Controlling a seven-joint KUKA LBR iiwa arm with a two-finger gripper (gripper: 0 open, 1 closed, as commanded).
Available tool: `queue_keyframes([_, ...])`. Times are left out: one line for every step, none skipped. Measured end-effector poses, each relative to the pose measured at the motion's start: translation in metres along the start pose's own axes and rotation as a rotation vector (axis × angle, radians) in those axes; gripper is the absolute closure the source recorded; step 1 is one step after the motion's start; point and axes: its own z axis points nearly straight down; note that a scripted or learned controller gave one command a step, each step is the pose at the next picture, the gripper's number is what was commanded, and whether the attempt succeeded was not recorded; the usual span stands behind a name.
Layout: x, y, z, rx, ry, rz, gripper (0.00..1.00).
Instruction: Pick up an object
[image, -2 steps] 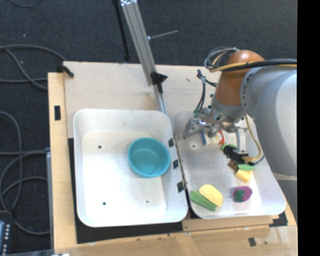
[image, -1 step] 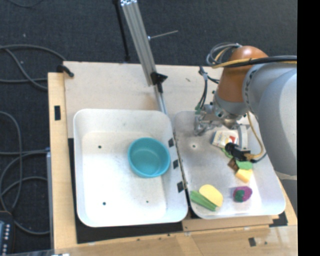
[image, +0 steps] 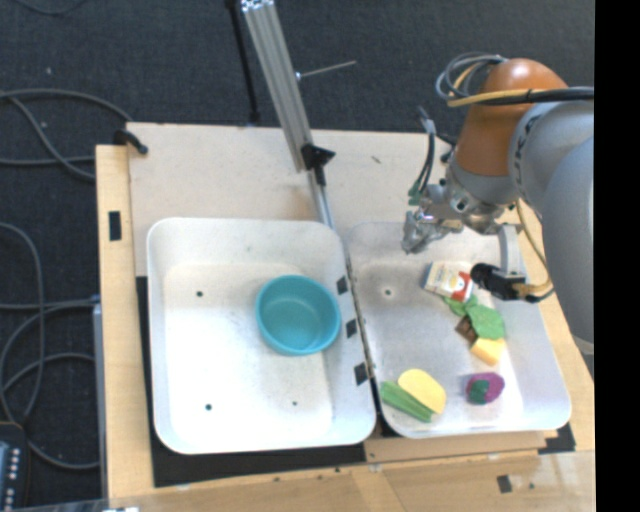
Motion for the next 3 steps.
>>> queue_keyframes([-0.006,-0.006,-0.058,0.0,-0.001,0.001,1.0])
queue_keyframes([-0.007,-0.004,-0.113,-0.001,0.0,-0.002,1.0])
queue_keyframes([0.043,-0.038,-0.106,0.006,0.0,-0.005,1.0])
